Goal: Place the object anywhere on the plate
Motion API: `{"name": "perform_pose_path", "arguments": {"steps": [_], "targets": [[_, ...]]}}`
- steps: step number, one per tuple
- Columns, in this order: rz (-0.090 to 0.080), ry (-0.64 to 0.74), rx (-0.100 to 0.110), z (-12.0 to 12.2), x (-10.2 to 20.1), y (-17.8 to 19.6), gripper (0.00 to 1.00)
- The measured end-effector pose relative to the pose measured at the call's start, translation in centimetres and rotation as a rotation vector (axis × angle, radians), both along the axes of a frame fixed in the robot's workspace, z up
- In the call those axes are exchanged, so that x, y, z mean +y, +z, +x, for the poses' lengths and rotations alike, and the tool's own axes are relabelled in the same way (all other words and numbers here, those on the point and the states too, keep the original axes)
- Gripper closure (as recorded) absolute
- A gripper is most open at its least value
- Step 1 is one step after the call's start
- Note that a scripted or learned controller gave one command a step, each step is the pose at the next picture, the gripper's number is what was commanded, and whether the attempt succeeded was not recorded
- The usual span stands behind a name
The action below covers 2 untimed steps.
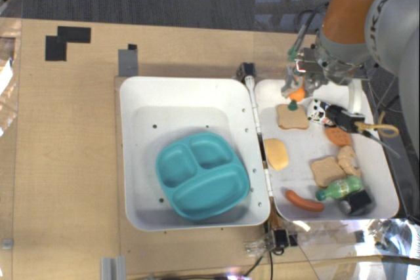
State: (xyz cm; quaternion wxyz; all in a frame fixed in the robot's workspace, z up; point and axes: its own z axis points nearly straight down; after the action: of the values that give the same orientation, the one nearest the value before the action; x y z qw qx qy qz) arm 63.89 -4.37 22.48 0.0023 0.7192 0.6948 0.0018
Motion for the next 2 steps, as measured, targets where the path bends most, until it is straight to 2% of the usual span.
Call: {"name": "perform_pose_path", "arguments": {"steps": [1,2], "targets": [[0.007,0.031,0.012,-7.71,7.89,-4.32,1.00],[0.001,0.022,0.004,-7.44,7.29,-4.06,0.00]]}}
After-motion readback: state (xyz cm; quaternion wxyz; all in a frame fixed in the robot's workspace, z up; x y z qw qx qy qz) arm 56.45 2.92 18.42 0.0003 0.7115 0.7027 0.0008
